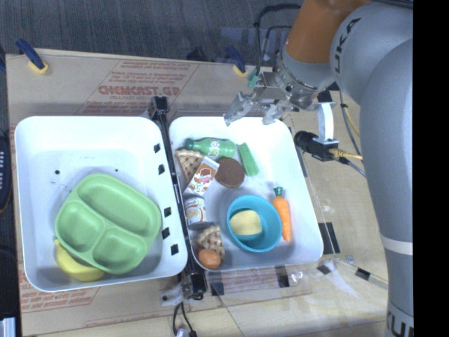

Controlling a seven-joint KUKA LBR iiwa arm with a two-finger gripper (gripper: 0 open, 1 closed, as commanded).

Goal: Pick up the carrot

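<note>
orange carrot (pixel 282 215) beside blue bowl (pixel 252 223), gripper (pixel 254 111) above, apart

The KUKA iiwa arm (pixel 382 153) fills the right side of the frame, its broad grey body running from the lower right corner up to the top edge. Near the top, right of centre, the orange band (pixel 316 23) wraps the arm just above the wrist, and below that a grey wrist section angles down and to the left. The two-finger gripper (pixel 251 111) sits at the upper centre of the frame, pointing down-left. Its metallic fingers (pixel 235 112) are spread apart, with nothing between them. Dark cables loop around the wrist at the top of the frame.
</note>
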